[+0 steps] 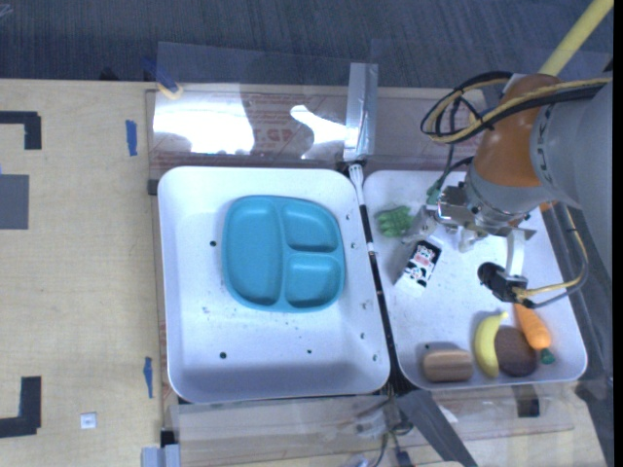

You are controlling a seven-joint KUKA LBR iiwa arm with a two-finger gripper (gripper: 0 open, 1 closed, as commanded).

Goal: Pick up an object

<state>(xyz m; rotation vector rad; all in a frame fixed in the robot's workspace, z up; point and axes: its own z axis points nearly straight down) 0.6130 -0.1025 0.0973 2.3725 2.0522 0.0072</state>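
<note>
My gripper (456, 224) hangs over the upper middle of the right bin (569, 358), under the orange wrist band. It hovers just right of a green leafy toy (395, 222) and above-right of a small black-and-white packet (421, 263). Along the bin's near side lie a brown bread-like piece (448, 364), a yellow banana (486, 342), a dark brown rounded object (516, 351) and an orange carrot (533, 327). I see nothing held in the gripper.
The left bin (185, 339) holds a blue divided plate (284, 252). A black cable end (498, 278) dangles below the wrist, above the carrot. A divider rim (375, 290) separates the bins. A clear panel (253, 115) stands behind them.
</note>
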